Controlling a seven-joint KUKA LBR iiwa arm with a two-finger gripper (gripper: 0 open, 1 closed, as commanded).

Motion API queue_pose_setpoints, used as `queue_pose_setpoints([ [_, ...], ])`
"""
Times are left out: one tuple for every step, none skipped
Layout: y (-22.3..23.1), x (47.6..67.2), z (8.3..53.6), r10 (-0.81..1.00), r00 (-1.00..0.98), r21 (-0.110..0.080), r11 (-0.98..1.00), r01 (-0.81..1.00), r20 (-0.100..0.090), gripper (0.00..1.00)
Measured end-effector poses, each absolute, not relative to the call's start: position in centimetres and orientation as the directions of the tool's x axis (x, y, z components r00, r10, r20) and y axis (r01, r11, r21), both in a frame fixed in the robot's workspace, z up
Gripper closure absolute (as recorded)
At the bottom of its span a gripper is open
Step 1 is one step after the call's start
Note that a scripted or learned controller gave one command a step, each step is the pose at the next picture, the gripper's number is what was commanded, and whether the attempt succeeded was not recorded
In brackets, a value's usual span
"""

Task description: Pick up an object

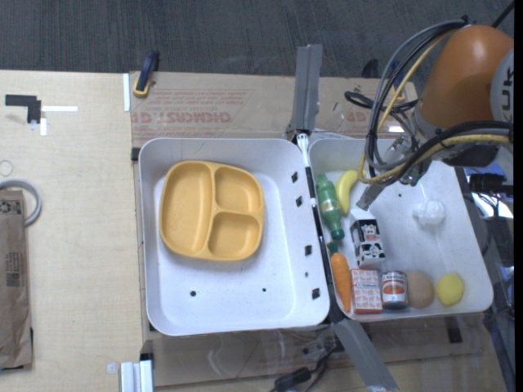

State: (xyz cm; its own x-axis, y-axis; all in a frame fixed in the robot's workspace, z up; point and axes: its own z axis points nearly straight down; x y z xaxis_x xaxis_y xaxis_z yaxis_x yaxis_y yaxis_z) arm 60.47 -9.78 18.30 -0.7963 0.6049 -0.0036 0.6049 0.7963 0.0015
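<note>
Banana (348, 189) is the likeliest target, I judge — it lies in the right bin (458, 188), just left of the tool (372, 193) and nearly touching its tip. Whether the tool is open or closed I cannot tell; its tip is a small grey wedge under a tangle of cables (392, 96), and nothing shows clamped in it.

What could go wrong: the banana sits tight against a green bottle (329, 206) on its far side from the tool, and both hug the bin's left wall. A descent here could strike the bottle or the wall, or shove the banana aside instead of straddling it. A curved, smooth skin may also slip out of a two-sided pinch. Below the tool a small milk carton (368, 242) stands close, so a drift that way would knock it. Further below lie a carrot (340, 281), a box (366, 291), a can (394, 289), a kiwi (420, 289) and a lemon (449, 288) — well apart from the tool.

The banana's long axis runs up and down the view, slightly bowed, its lower end towards the carton. A grip across that axis would suit best.

The left bin (163, 300) holds a yellow tray (212, 211), far left of the tool, on the desk (65, 219).
</note>
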Motion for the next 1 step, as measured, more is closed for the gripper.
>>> queue_pose_setpoints([
  [-10.27,63.48,11.45,0.486,-0.874,0.001,0.874,0.486,-0.004,0.0],
])
